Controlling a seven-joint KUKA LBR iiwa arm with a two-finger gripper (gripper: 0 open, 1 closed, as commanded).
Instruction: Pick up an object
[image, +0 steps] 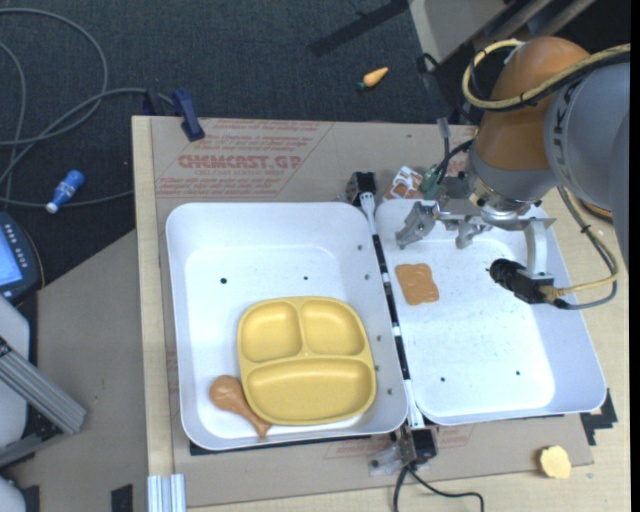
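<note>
Overhead, arm bent over right bin (560, 390), fingers (441, 228) apart, above brown slab (416, 283).

bench (250, 165) — two white bins (200, 250)

I see the jaws hanging spread apart over the back of the right bin (500, 380), nothing between them. Just below and slightly left of them lies a flat brown toast-like piece (416, 283) on the bin floor. Far to their left, in the left bin (200, 250), sits a yellow divided plate (305, 358) with a tan drumstick (238, 402) touching its near-left edge.
</note>
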